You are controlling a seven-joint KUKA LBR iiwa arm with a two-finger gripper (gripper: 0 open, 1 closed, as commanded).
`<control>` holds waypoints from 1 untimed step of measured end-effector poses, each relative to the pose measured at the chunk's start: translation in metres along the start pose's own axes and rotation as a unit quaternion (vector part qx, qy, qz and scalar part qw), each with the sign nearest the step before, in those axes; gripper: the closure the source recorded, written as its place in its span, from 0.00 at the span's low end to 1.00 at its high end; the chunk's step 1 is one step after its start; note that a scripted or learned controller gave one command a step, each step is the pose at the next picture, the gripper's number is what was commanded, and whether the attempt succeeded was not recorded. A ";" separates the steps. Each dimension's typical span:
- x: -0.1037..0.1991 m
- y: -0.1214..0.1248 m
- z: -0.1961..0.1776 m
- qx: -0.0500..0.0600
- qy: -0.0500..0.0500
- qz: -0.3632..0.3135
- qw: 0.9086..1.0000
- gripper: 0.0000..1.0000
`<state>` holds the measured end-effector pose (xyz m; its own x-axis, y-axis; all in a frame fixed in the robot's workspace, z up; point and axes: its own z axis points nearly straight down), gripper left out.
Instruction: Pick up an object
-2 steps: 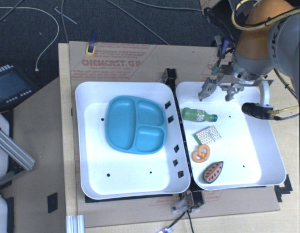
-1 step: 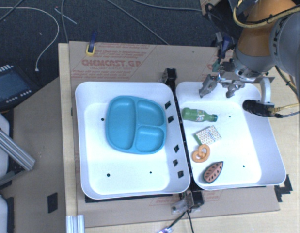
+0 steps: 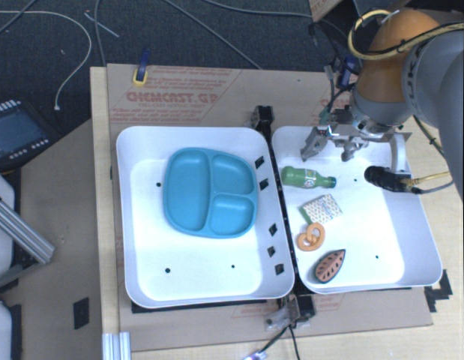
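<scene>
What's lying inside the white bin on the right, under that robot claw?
The right bin holds a green bottle, a checkered packet, a pretzel and a brown oval piece. The arm covers the bin's far corner.

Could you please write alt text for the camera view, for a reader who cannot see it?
A grey robot arm's gripper hovers open above the far end of the right bin, which holds a green bottle, a checkered packet, a pretzel and a brown oval object. The left bin holds a blue divided plate.
</scene>
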<state>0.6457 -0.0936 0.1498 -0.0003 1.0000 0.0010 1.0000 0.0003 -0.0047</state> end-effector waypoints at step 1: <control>-0.002 0.002 0.043 0.001 0.000 0.000 1.000 0.00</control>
<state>0.6471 -0.0952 0.1071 -0.0003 1.0000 0.0011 1.0000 0.0003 -0.0058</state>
